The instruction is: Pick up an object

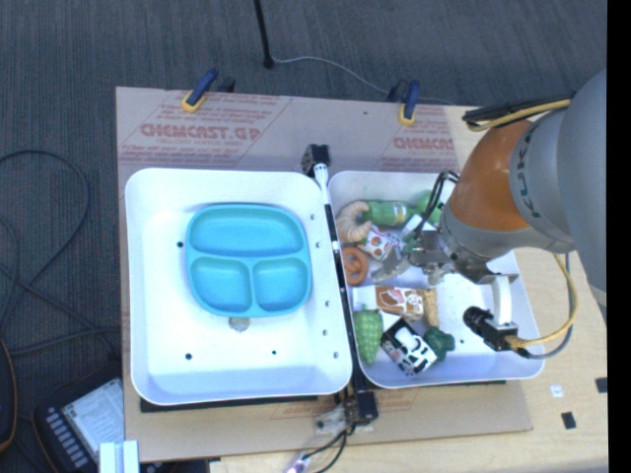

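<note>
The grey arm (pixel 552 180), orange-banded above the wrist, reaches from the right into the right bin (pixel 513 363) on the desk (pixel 246 126). Its tool (pixel 419 249) sits low among the clutter at the bin's middle, against a striped packet (pixel 380 249); whether it is open or grips anything I cannot tell. Around it lie a green bottle (pixel 380 211), a brown ring (pixel 353 263), a printed card (pixel 406 302) and a black-and-white toy (pixel 409 348). The left bin (pixel 158 353) holds a blue tray (pixel 246 259).
</note>
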